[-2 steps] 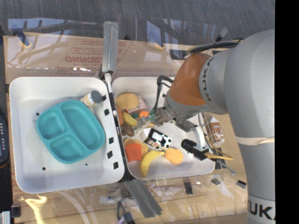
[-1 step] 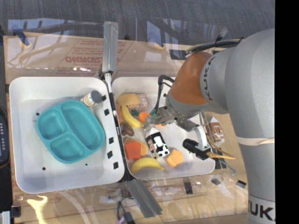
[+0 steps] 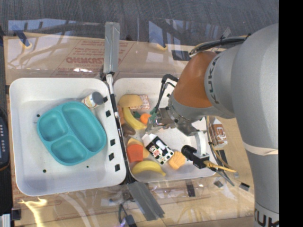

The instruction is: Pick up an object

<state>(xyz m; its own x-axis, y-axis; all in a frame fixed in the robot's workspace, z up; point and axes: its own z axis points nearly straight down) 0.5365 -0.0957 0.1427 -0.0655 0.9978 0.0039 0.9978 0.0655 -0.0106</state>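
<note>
The arm (image 3: pixel 222 84) is seen reaching into the right bin (image 3: pixel 142 85), its gripper (image 3: pixel 152 119) lowered over a banana (image 3: pixel 131 118) (long axis running from the bin's far side toward the near side, slightly curved). Whether the jaws are spread or pinching cannot be told. A second banana (image 3: pixel 147 168) lies crosswise near the front wall.

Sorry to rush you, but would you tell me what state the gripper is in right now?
Gripper: low in the right bin, beside a banana; open or closed cannot be told.
</note>
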